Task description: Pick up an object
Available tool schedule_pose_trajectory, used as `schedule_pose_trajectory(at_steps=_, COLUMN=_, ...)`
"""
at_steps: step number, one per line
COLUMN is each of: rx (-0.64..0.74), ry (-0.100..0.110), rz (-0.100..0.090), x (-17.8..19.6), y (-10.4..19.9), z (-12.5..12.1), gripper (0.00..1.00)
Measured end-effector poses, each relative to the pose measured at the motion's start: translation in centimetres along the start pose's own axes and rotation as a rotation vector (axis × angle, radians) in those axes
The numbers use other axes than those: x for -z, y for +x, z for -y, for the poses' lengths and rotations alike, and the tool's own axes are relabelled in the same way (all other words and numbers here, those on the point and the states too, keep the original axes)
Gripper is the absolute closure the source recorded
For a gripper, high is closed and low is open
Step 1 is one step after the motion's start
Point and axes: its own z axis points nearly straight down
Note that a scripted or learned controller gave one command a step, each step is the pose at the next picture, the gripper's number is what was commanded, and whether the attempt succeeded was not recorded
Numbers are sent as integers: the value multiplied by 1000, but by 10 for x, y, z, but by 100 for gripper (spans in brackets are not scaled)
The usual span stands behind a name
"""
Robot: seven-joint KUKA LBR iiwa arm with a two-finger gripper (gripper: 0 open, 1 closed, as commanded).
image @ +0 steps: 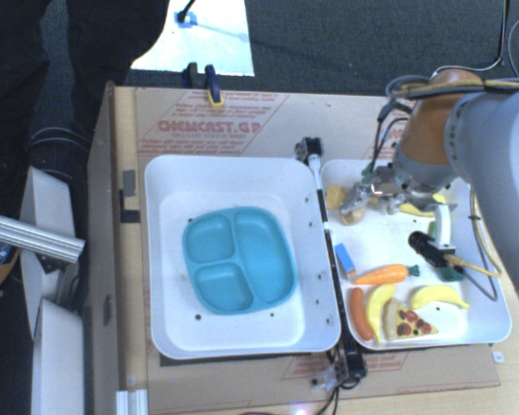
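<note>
Toy food — carrot [382,275], bananas [438,296], pizza slice [411,321] — lies in the right bin [493,322], none lifted; gripper [363,199] hangs low at that bin's far-left corner beside a yellowish piece [336,198]; its grip state cannot be told — pick not yet shown

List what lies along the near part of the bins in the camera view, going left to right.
Blue divided plate → hot dog → toy pizza slice → banana.
</note>
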Motion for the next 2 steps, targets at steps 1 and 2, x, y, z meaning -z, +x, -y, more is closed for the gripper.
schedule_pose_trajectory(at_steps=1, rx=-1, ry=10, rz=-3, x=-1, y=-10, z=-35, gripper=0)
schedule_pose_trajectory(at_steps=2, rx=2, ry=7, rz=-3, x=12, y=-9, z=-36, gripper=100)
